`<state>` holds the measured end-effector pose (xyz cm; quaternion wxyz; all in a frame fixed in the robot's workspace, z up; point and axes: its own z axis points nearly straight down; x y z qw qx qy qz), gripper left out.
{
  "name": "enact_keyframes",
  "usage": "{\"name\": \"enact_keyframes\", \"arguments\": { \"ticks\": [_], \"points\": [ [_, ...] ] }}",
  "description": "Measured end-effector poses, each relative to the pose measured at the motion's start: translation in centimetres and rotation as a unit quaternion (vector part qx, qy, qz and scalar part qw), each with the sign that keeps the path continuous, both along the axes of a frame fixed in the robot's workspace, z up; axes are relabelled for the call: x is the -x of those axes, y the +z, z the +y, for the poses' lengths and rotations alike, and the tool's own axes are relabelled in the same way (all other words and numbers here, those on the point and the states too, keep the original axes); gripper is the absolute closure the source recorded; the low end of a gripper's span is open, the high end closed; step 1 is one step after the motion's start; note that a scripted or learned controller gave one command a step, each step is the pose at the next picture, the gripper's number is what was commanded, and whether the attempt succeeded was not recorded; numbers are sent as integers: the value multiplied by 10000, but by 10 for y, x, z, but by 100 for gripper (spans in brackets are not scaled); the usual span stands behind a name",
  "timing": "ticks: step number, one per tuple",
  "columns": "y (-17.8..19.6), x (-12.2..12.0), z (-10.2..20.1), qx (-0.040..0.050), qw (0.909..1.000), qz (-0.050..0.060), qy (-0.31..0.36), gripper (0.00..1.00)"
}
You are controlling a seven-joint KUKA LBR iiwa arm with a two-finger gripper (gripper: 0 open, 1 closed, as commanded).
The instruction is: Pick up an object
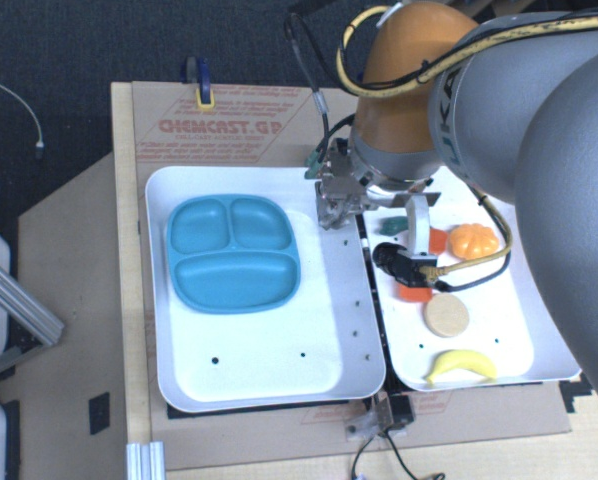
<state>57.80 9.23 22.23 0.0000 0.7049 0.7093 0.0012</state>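
A pale desk (129,268) carries two shallow white bins side by side, seen from above. The left bin (269,358) holds one thing, a blue divided plate (234,253) lying flat towards its far end, probably too broad and low for an easy grab. The gripper (336,208) hangs over the seam where the two bins meet, near the far end. Whether it is open or closed cannot be made out, and nothing is seen in its grasp. The likely targets sit loose and apart in the right bin (524,353), which leaves room to close around each: a small teal piece (392,226), a red-orange piece (414,291), a tan disc (446,316), a yellow banana (461,366) and a round orange fruit (473,241).
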Motion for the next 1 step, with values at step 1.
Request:
{"name": "enact_keyframes", "arguments": {
  "ticks": [1],
  "points": [
    [0,0,-4,8,10000,6,-26,0]
  ]
}}
